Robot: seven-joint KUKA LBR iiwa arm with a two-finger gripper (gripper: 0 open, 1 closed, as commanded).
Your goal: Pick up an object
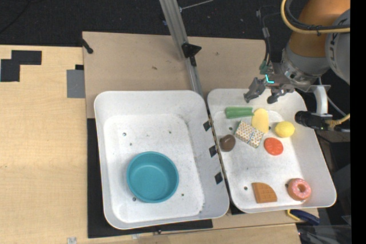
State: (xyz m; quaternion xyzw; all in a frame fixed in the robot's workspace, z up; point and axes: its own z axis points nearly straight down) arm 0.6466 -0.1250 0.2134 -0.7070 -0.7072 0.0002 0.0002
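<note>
Nothing lifted yet: end effector [266, 89] spread and apparently unladen, poised at twelve o'clock over the right shallow white plastic bin [315, 177]. Nearest candidates just below: green plastic cylinder [238, 112] and pale yellow oblong block [260, 119]. Descent, closing, lifting all left.

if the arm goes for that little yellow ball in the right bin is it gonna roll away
Probably, if nudged off-centre. The yellow ball looks round and smooth, so it would likely roll. It sits on the flat floor of the right bin, between the yellow oblong piece and the bin's right wall, which might stop it. The end effector is above the bin's far edge, spread open.
</note>
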